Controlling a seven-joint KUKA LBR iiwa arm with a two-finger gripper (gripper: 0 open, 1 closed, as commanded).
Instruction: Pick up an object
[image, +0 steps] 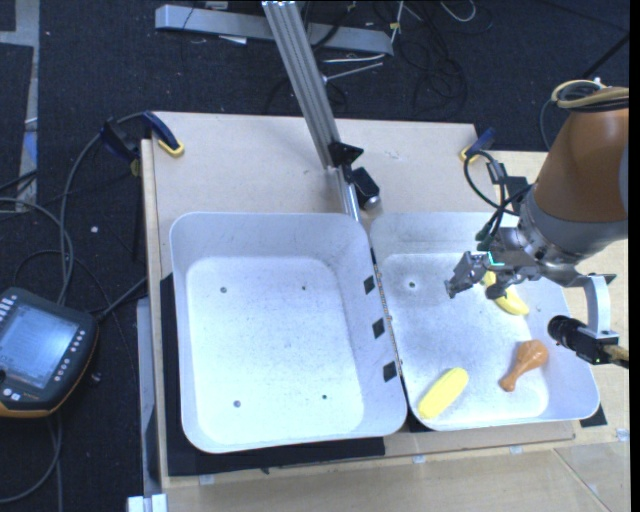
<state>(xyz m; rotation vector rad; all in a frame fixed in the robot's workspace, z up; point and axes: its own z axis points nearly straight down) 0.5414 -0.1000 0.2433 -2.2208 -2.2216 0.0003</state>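
The right bin (420, 250) holds three objects. A long yellow piece (443, 392) lies near its front edge. An orange-brown drumstick shape (523, 365) rests to the right of it. A small yellow item (511, 303) lies further back, partly under the wrist. My gripper (468, 278) hangs low over the right bin's back half, just left of that small yellow item. Nothing can be made out in its grasp. The grey arm with its orange band (590, 160) comes in from the right.
The left bin (200, 235) sits beside the right one, with black clips (383, 328) along the shared wall. A slanted metal pole (315, 95) rises behind the bins. A teach pendant (35, 345) lies off the bench at left.
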